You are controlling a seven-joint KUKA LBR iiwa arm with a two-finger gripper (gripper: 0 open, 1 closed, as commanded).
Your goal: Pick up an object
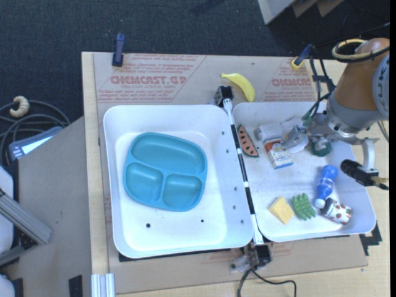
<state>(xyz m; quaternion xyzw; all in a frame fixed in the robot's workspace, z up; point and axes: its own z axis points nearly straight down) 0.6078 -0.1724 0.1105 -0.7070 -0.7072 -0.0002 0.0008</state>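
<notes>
The right bin [365, 218] holds several small objects. A watermelon slice [247, 142] lies by its left wall, with a small red and blue box [281, 158] just to the right. Further front are a yellow wedge [281, 210], a green leafy toy [303, 206], a blue bottle [325, 184] and a white spotted toy [338, 211]. My gripper [295, 139] hangs low over the bin's back part, right above the small box and touching or nearly touching it. A teal round thing [321, 146] sits beside the wrist.
The left bin [117, 129] holds a blue divided plate [165, 171]. A banana [240, 85] lies on the board behind the bins. Black clips [223, 95] join the bins at the middle wall. Cables run along the arm at the right.
</notes>
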